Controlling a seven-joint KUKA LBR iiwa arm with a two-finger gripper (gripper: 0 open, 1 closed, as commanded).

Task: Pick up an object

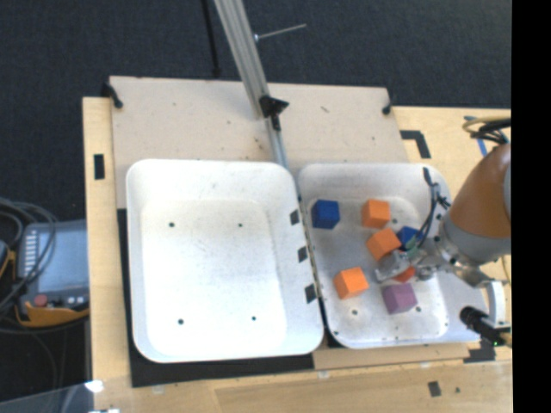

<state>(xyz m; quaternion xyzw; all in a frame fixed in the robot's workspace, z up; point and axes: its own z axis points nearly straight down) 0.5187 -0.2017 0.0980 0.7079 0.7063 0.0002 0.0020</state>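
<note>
the arm [482,205] reaches in over the right-hand bin [344,179], orange band showing above the wrist, and the gripper [403,267] is down low inside that bin, right in among the blocks. whether its fingers are spread or closed cannot be told from this angle; the wrist and the clutter cover them.

taking the purple block [399,298] as the landmark: the gripper sits just above it, very close, with something red [405,274] showing at the tip, too small to say what it is. an orange block [384,243] lies further up from the purple block, right against the gripper's left side. another orange block [376,213] is higher still, toward the bin's far wall. a third orange block [350,282] rests just left of the purple block, slightly apart from it. a blue block [325,214] is well up and to the left of the purple block, standing alone. a second bit of blue [409,235] peeks out above the purple block, half hidden by the gripper.

far left of the purple block sits the left-hand bin [138,231], white like its neighbour, the two side by side.
</note>
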